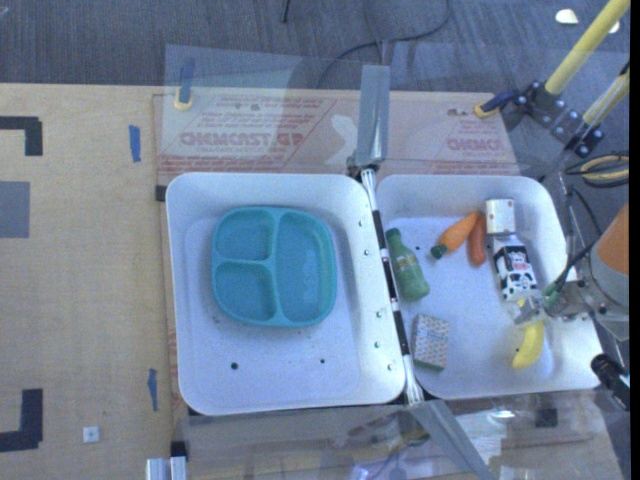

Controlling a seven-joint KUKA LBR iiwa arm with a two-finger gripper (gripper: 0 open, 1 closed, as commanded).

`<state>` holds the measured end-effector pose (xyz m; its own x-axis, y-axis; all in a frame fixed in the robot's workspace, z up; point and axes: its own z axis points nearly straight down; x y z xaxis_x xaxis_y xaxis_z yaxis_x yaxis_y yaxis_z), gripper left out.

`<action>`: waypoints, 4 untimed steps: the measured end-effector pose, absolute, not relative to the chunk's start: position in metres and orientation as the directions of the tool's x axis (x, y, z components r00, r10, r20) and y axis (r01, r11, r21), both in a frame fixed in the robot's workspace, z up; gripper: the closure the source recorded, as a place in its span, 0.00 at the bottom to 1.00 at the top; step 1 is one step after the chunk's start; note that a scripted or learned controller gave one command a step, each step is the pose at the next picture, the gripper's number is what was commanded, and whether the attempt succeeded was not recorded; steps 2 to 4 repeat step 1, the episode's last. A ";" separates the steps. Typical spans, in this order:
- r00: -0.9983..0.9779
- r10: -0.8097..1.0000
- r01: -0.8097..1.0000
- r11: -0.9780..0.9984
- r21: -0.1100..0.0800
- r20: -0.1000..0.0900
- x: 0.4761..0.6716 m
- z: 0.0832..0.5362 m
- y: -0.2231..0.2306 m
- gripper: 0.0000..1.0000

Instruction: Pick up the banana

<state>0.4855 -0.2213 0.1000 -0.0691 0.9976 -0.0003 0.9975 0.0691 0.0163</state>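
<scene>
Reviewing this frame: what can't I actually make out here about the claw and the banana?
- Claw: small and blurred in the camera view, so open or shut cannot be told.
- Banana: its upper end meets the claw; contact is unclear.
- Arm: cut off by the right edge.
- Milk carton: label too small to read.

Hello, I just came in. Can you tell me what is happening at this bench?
A grey robot arm reaches in from the right over the right bin, and its pincer sits just above the banana. The banana lies on the bin floor near a milk carton, a carrot and a green bottle. The left bin holds a teal divided plate.
</scene>
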 end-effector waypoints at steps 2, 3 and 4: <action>-0.037 0.999 0.999 0.037 0.001 0.000 0.515 0.229 -0.112 1.00; -0.037 0.999 0.999 0.037 0.001 0.000 0.515 0.229 -0.112 1.00; -0.037 0.999 0.999 0.037 0.001 0.000 0.515 0.229 -0.112 1.00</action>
